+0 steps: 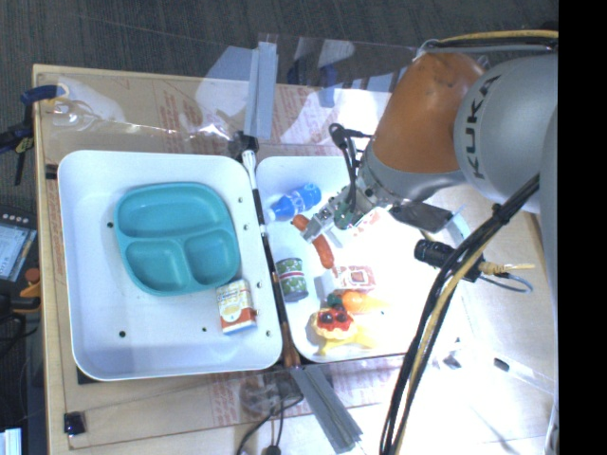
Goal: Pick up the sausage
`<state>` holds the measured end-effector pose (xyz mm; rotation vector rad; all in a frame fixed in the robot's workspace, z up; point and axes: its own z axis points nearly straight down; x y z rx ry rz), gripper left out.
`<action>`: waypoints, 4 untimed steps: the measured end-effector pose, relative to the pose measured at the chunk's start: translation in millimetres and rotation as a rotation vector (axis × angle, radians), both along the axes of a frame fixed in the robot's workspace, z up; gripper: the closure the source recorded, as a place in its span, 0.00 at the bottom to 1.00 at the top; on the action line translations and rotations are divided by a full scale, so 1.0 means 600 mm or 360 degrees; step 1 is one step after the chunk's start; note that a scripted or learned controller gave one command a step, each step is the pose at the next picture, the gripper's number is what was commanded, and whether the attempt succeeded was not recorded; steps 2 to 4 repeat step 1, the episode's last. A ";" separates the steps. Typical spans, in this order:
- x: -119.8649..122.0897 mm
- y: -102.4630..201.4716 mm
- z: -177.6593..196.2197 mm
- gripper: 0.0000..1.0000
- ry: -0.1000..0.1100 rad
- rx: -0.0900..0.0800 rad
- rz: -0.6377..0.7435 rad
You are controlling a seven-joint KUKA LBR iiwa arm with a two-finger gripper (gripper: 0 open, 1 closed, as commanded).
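In the camera view, the sausage (322, 246) lies in the right bin (408, 335), near its left wall and a little above the middle of the frame. It is a small reddish-brown piece, and its long axis runs from the upper left to the lower right. The gripper (334, 218) is just above it, at the upper end of the sausage. I cannot tell if it touches the sausage, and I cannot tell if it is apart or together, because the arm (446, 131) covers much of it.

A blue bottle (294, 201) lies just left of the gripper, and a green can (291, 278) is below the sausage, so the place is narrow. I judge the coming move is short and mostly downward.

The left bin (85, 339) holds a teal tray (175, 235) and a small carton (236, 306).
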<state>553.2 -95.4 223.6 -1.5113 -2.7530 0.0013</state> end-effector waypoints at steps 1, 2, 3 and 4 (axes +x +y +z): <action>0.053 0.086 0.128 1.00 -0.0005 -0.0002 0.0364; 0.053 0.086 0.128 1.00 -0.0005 -0.0002 0.0364; 0.053 0.086 0.128 1.00 -0.0005 -0.0002 0.0364; 0.053 0.086 0.128 1.00 -0.0005 -0.0002 0.0364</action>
